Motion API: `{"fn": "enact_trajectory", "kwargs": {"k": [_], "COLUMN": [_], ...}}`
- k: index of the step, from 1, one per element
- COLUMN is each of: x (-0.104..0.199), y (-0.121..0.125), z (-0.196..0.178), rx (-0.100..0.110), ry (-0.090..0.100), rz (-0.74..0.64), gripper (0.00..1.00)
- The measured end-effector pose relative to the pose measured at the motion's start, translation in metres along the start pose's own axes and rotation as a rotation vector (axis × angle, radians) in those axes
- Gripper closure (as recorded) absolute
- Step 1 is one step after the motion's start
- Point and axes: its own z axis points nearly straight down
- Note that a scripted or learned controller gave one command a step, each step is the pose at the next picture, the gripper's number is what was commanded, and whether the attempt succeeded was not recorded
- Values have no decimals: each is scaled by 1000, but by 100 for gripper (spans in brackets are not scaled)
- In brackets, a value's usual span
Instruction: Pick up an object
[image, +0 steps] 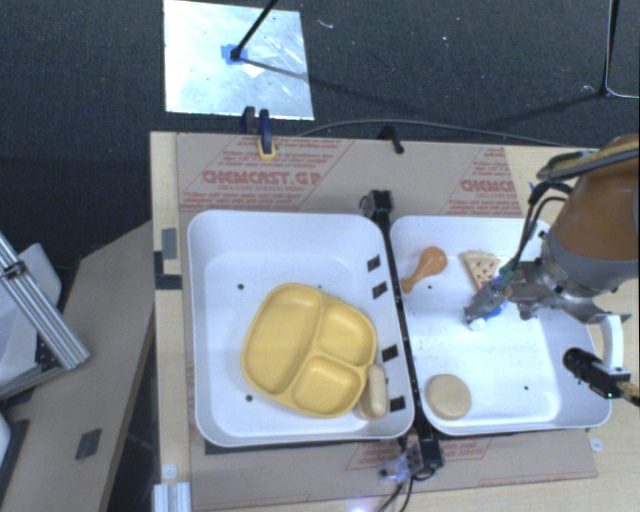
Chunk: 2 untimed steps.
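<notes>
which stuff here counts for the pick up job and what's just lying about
For the job: pincer over the right bin; its candidates there: drumstick, cracker, round bun.

Lying about: yellow divided tray and bread roll in the left bin; clamp.

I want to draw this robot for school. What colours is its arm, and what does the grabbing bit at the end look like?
The arm is fat and rounded: an orange-brown band up top, then grey metal below. Thin black cables loop beside it. The end effector is small, grey and bony-looking, with a bit of blue at its tip. A black part with a tiny green light sticks out lower down.
</notes>
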Motion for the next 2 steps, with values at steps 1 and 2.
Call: {"fn": "enact_trajectory", "kwargs": {"k": [1, 2], "x": [0, -3], "y": [3, 5], "z": [-6, 56], "rx": [-12, -9], "ry": [-2, -1], "rz": [-3, -1], "gripper": [0, 0]}}
